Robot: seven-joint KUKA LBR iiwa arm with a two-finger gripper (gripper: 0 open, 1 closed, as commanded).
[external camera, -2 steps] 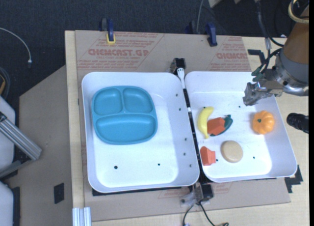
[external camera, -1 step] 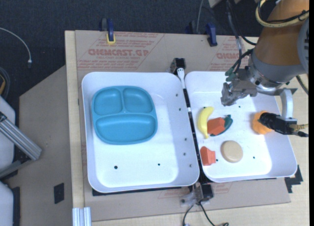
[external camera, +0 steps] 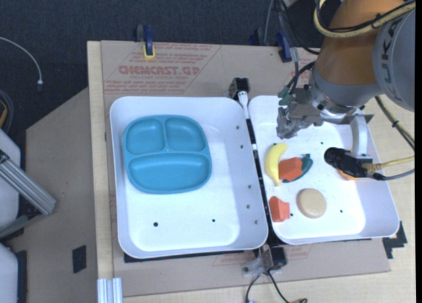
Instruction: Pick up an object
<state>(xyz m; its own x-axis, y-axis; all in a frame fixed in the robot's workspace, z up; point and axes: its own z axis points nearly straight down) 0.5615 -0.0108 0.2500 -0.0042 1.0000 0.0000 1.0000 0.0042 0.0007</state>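
Claw (external camera: 288, 128) hangs over the far end of the right bin (external camera: 349, 224), just beyond the banana (external camera: 273, 163); nothing shows in its grip, and whether it is open or shut I cannot tell from this angle. By my reading the pick is not yet made: the banana lies on the bin floor touching a red-and-teal toy (external camera: 294, 168), with a red block (external camera: 279, 210) and a tan bun (external camera: 311, 203) nearer the front. Closing on one thing and lifting it clear is all still to do.
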